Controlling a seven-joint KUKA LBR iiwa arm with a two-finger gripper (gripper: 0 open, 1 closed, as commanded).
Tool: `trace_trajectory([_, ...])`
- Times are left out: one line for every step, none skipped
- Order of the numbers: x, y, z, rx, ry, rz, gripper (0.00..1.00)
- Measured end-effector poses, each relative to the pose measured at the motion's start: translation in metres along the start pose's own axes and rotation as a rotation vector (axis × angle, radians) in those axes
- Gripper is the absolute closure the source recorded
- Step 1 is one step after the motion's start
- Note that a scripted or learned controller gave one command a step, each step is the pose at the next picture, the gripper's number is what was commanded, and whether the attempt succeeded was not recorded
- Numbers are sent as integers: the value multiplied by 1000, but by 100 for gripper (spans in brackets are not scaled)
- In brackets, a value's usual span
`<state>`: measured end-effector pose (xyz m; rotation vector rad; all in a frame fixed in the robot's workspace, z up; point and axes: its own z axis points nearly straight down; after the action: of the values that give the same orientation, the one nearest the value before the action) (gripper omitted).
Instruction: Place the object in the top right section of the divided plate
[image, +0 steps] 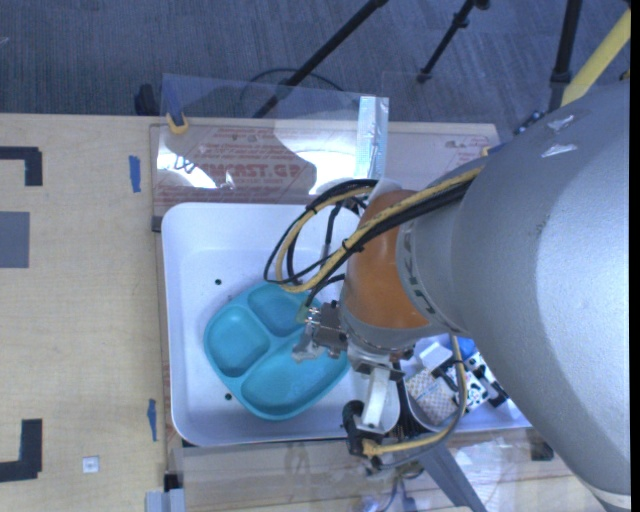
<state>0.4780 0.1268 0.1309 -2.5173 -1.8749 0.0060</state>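
Camera view: looks down at a slant on a pale wooden bench (80, 300); grey carpet with black stand legs (450, 35) lies beyond its far edge.
Bench, left side: black angular marks (30, 165) near the left edge and short strips of blue tape (134, 172) just left of the bin.
Far edge: a clear plastic sheet with red print (250, 165) lies flat behind the bin, catching glare.
Left bin (200, 250): shallow and white; its right side is covered by the arm.
Divided plate (240, 340): blue, with three sections, lying flat in the near half of the left bin and turned at an angle. Its right rim passes under the wrist hardware.
Cables (300, 240): black and yellow loops hang from the arm over the middle of the left bin, just above the plate's far section.
Gripper (318, 335): only a bit of metal shows, beside the orange band (375, 280) and over the plate's right edge. The wrist hides the rest, so I cannot tell how far open it is or whether it has hold of anything.
Object to place: I cannot tell which thing it is.
Arm (540, 250): a large grey body fills the right side and blocks most of the right bin (505, 418).
Right bin, near edge: a small white and blue piece (435, 353), a mesh-patterned thing (436, 398) and a blue, black and white item (482, 385) lie close together, partly hidden by the arm.
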Motion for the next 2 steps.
trace_trajectory([37,-3,20,-4,-2,346,0])
trace_trajectory([94,-28,-4,-1,-1,605,0])
